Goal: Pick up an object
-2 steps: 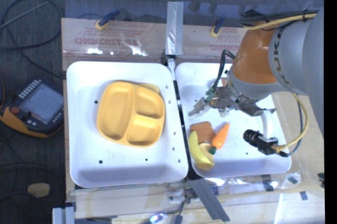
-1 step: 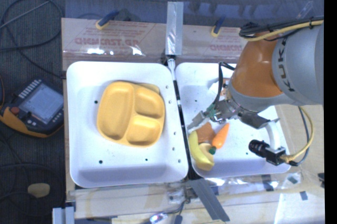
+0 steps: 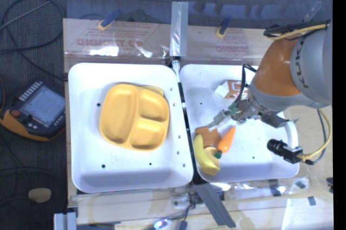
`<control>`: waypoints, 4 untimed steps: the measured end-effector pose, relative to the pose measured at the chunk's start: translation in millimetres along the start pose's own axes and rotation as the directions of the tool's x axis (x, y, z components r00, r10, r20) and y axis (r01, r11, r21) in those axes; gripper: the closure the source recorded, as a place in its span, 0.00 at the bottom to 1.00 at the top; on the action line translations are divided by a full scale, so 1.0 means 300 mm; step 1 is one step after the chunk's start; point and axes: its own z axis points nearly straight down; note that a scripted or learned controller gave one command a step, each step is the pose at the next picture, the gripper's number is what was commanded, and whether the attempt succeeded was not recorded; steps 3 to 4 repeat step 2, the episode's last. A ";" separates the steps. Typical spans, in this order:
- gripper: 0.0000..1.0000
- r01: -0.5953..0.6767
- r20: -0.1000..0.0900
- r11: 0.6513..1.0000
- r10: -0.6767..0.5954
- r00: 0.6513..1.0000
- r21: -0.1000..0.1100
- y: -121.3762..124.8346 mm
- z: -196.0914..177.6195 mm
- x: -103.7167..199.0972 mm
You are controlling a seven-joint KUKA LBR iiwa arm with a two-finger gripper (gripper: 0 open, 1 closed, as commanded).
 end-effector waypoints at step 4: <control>1.00 0.010 0.004 1.000 -0.010 1.000 -0.019 -0.019 0.126 -0.015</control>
